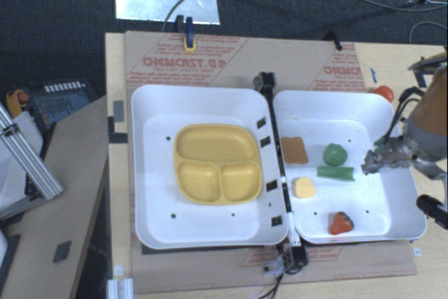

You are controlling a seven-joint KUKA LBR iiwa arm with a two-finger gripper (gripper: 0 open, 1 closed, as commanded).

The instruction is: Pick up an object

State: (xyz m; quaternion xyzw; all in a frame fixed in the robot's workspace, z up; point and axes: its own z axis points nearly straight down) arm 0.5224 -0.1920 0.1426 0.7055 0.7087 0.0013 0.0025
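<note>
Hand [371, 163], fingers' state unclear, hovers in the right bin [364, 224] beside a green stick [336, 173]; desk [238, 56] board reads "CHEMCAST GP".

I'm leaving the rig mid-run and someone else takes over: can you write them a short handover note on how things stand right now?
Gripper: low over the right bin, near its right side, nothing seen in it.
Right bin holds: brown square piece, green round piece, green long piece nearest the gripper, pale yellow piece, red piece.
Left bin: yellow divided tray.
Done: no object lifted yet.
Left: grasp one piece and raise it.
</note>
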